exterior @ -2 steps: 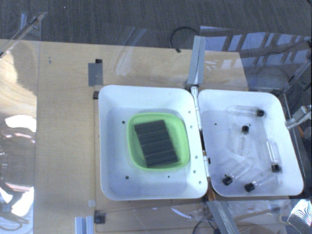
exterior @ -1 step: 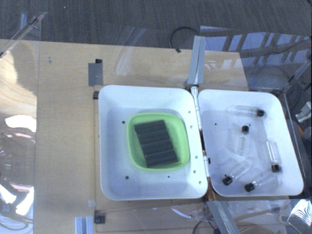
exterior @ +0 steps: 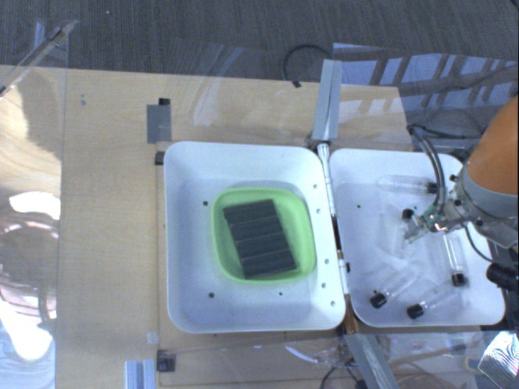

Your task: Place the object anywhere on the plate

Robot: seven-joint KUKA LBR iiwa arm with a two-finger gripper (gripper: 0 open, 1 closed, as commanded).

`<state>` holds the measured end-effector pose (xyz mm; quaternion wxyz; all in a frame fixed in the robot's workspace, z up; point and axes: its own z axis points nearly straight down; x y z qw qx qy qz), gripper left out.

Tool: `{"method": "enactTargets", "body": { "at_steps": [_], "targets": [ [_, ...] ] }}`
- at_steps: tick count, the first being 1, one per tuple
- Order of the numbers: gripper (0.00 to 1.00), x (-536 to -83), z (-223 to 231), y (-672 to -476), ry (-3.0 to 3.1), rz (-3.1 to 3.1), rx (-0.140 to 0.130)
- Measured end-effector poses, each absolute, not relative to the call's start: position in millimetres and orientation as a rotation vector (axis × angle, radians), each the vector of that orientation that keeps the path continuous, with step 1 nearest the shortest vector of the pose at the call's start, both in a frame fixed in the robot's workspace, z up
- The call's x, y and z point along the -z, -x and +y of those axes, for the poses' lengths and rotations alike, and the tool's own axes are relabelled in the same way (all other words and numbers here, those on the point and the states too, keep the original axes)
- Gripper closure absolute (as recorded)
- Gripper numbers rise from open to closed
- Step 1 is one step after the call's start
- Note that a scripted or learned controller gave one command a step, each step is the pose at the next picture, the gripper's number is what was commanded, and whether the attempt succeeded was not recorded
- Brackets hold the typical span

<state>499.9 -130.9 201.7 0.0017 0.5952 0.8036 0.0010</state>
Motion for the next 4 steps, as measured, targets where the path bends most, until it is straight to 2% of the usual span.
{"method": "enactTargets", "body": {
  "at_steps": [1,2,3,4],
  "targets": [
    [1.0,-185,-12,-488.8,-1.646,2.671,-0.006],
    [0.0,-185,-12,-488.9,-1.647,2.67,-0.007],
    [0.0,-186,-78,-519.1,-1.806,2.561,-0.006],
    [0.0,-220,-135,-493.0,-1.865,2.517,-0.006]
  ]
}}
